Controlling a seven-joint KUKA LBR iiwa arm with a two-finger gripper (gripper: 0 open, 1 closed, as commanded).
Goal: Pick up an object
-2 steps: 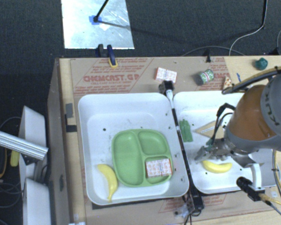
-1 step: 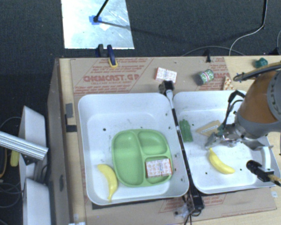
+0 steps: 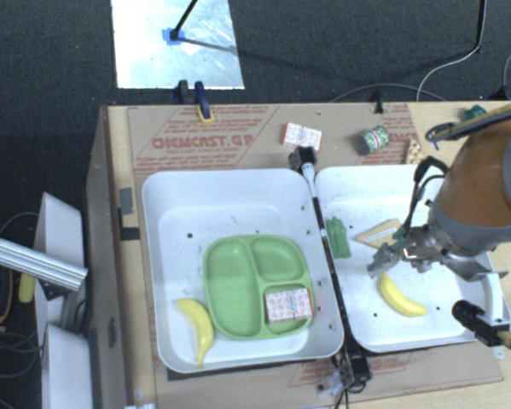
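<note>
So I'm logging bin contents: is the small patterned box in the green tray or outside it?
In: the patterned box lies in the green tray's lower right compartment.

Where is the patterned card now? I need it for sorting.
The patterned card lies in the green tray's lower-right compartment, in the left bin.

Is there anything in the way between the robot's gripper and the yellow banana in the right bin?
Nothing visible. The gripper hangs just above the yellow banana in the right white bin; the green block and tan card lie off to the side.
</note>
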